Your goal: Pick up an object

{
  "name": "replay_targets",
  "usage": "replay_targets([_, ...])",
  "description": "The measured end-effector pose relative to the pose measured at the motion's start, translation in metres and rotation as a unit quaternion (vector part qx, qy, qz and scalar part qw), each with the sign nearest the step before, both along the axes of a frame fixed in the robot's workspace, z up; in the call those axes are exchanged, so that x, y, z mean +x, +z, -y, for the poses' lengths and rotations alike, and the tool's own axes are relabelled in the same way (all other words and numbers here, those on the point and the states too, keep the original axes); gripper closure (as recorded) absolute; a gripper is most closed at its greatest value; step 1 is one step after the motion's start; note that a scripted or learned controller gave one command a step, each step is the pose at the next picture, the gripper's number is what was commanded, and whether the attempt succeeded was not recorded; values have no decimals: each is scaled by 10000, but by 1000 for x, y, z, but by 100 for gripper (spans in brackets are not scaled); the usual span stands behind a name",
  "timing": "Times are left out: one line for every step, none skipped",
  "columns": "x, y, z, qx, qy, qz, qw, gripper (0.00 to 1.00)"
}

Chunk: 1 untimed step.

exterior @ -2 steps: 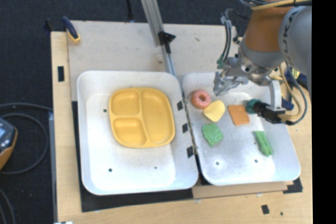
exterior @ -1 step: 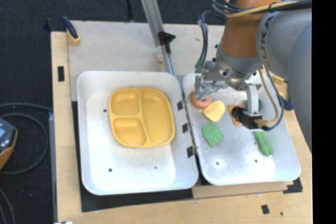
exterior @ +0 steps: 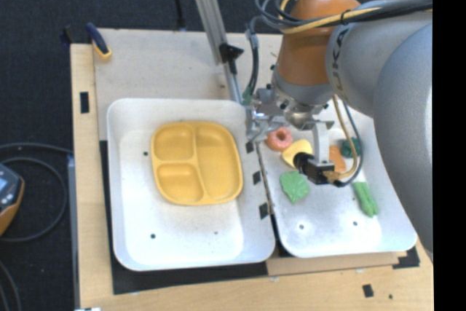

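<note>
Two white bins are seen side by side on the bench.

Left bin: one yellow divided plate is laid flat near its middle.

Right bin: several small things are gathered in its upper half.
- A pink ring is seen nearest the wall shared by the bins.
- A yellow piece is set just beside it.
- A green lump is found below those two.
- An orange piece is partly hidden further right.
- A green stick is laid near the right rim.

The arm is reached in over the right bin. The gripper is lowered just above the pink ring. Whether the gripper is open or closed cannot be told, and nothing is seen held.
</note>
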<state>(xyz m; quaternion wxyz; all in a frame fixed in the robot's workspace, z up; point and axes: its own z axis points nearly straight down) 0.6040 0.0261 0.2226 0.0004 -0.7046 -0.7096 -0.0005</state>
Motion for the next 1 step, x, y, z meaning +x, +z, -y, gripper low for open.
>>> replay_targets([-12, 19, -56, 6, 11, 12, 10000, 100])
